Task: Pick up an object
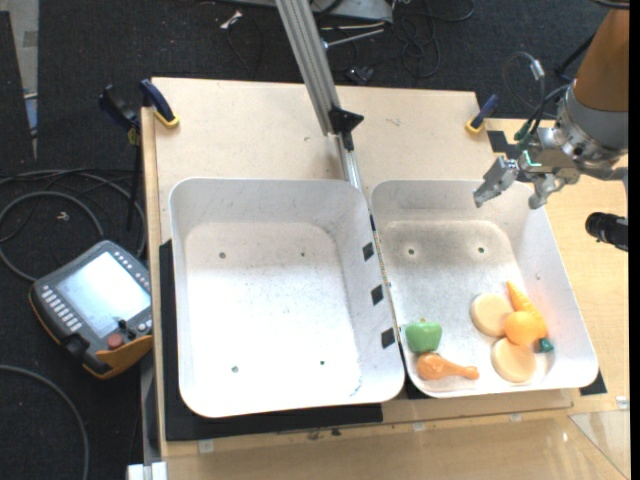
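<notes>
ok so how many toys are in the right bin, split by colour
In the right white bin, near its front edge:
Green: 1, a green plastic apple-shaped toy
Orange: 3, an orange drumstick-shaped toy, a round orange fruit toy, a small orange carrot-shaped toy
Cream: 2, a pale cream disc and a second pale cream disc
Total: 6

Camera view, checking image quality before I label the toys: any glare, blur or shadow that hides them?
Camera view: the toys in the right bin look sharp and evenly lit; faint shadows only; the pale discs nearly blend into the white floor; the gripper is slightly soft.
</notes>
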Action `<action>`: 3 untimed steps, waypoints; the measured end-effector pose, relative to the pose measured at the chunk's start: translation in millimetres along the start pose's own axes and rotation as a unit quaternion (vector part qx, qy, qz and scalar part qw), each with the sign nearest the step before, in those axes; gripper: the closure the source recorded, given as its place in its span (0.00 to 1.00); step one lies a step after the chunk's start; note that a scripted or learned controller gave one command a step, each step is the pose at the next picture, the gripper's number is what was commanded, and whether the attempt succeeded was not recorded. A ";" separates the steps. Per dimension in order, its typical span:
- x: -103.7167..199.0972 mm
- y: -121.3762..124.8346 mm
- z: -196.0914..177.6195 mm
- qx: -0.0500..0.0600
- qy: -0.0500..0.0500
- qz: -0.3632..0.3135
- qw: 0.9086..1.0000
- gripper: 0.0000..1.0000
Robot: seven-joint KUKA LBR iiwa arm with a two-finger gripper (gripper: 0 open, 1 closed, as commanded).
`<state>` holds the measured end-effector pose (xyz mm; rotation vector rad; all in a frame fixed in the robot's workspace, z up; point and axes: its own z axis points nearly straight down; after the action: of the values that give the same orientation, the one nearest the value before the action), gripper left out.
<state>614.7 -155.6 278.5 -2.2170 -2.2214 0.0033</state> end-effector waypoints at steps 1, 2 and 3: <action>0.1 0.7 -2.3 -0.002 0.000 0.000 1.000 0.00; -0.7 10.8 49.9 0.000 0.000 0.000 1.000 0.00; 6.5 14.4 97.2 0.001 0.000 -0.001 1.000 0.00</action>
<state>628.7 -149.0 181.3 -2.2148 -2.2225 0.0047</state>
